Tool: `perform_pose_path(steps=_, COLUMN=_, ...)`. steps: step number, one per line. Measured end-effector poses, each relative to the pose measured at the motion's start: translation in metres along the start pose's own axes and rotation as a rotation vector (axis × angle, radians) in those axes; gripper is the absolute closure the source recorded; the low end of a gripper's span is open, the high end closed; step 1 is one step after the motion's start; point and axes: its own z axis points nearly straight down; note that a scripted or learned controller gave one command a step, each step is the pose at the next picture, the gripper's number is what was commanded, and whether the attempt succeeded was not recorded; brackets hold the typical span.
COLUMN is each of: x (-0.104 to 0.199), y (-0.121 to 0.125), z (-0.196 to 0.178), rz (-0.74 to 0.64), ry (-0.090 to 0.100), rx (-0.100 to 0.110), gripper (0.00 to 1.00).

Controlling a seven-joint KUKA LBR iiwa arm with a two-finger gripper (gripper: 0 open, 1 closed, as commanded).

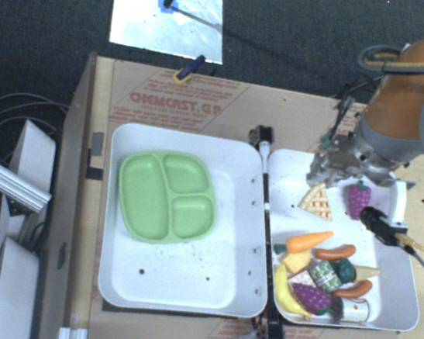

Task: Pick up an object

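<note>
Toy waffle wedge (pixel 318 201) in right bin (pixel 405 298), hand (pixel 323 172) just above — grip unclear; cardboard (pixel 206 97) reads "CHEMCAST GP"

A green divided plate (pixel 167 196) lies in the left white bin (pixel 180 286).

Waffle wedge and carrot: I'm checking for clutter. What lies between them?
In the camera view, bare white bin floor separates the waffle wedge from the carrot.

You are looking at a robotics lab: a desk (pixel 206 97) of lettered board carries two white bins (pixel 171 296), loose cables (pixel 1 108) trail over dark carpet (pixel 46 16), and an aluminium rail (pixel 7 179) lies beside the grey arm (pixel 417 100) with its orange band.
</note>
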Motion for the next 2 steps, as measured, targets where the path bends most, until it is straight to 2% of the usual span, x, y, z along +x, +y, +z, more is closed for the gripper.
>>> perform_pose_path(steps=1, x=0.027, y=0.02, z=0.033, rz=-0.001, ry=0.001, rx=0.005, gripper=1.0)
perform_pose_path(steps=2, x=-0.011, y=-0.011, z=0.006, rz=0.003, ry=-0.001, rx=0.004, gripper=1.0)
